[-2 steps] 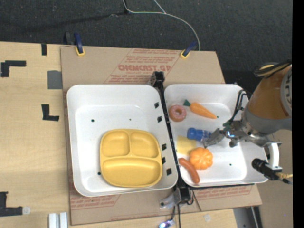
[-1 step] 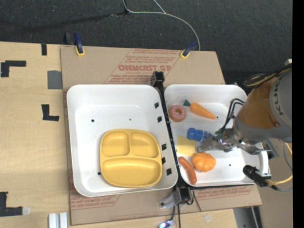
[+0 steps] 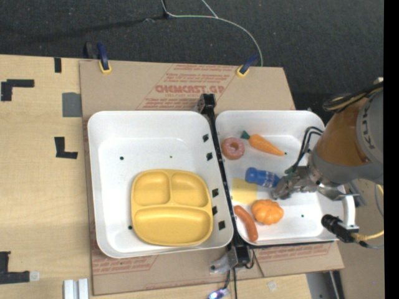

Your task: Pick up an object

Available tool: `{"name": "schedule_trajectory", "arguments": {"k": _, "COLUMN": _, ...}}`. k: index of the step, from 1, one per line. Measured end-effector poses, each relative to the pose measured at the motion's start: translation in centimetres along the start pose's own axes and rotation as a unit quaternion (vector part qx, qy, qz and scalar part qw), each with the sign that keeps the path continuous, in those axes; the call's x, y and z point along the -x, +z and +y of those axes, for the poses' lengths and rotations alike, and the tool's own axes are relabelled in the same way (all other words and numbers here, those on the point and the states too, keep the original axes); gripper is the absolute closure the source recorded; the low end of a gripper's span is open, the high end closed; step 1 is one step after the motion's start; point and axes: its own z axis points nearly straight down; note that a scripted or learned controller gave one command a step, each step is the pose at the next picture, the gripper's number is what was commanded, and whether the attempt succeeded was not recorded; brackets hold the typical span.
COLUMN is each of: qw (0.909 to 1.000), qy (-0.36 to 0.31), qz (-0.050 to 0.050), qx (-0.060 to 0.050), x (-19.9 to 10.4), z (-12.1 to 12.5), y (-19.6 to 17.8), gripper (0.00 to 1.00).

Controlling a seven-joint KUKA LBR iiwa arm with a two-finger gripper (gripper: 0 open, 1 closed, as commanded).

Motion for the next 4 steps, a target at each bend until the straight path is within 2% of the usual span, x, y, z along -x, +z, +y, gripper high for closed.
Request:
{"name": "schedule_trajectory", "arguments": {"k": 1, "qw": 1.0, "qy": -0.001, "qz": 0.001, "qx": 0.001, "x": -0.2, "z": 1.0, "y": -4.9, "gripper": 1.0}}
{"name": "schedule_trajectory", "arguments": {"k": 2, "qw": 1.0, "qy": -0.001, "qz": 0.0, "qx": 0.002, "x": -0.5, "z": 0.9, "y": -10.9, "gripper": 1.0}}
{"name": "schedule_trajectory", "arguments": {"k": 3, "qw": 1.0, "qy": 0.0, "qz": 0.0, "qx": 0.003, "x": 0.4, "z": 0.7, "y": -16.4, "gripper": 1.0}}
{"name": "schedule_trajectory", "arguments": {"k": 4, "qw": 1.0, "qy": -0.001, "qz": 0.001, "qx": 0.0, "x": 0.4, "z": 0.8, "y": -17.4, "gripper": 1.0}}
